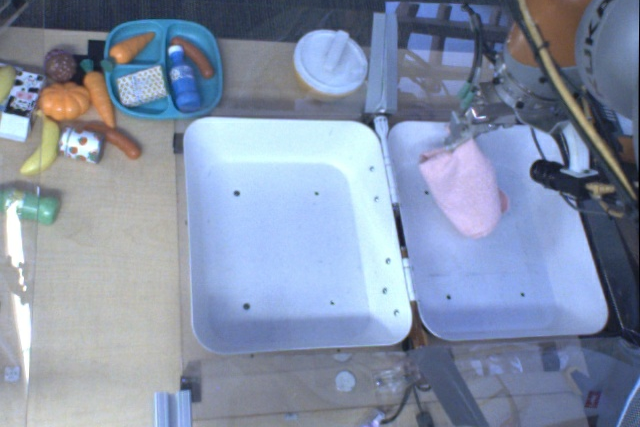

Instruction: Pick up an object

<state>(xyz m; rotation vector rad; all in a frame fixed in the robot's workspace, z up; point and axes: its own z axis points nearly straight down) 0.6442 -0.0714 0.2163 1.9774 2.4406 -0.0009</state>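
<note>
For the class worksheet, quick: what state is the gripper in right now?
Gripper: at the top end of the pink cloth in the right bin; open, closed or holding cannot be told.

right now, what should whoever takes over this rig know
End effector: at the top edge of the pink cloth, over the right bin; its grip can't be judged from this view.
Cloth: in the right bin's upper left part, the one object in it.
Done: arm brought to the cloth.
Left: confirm a grasp and lift it.
</note>
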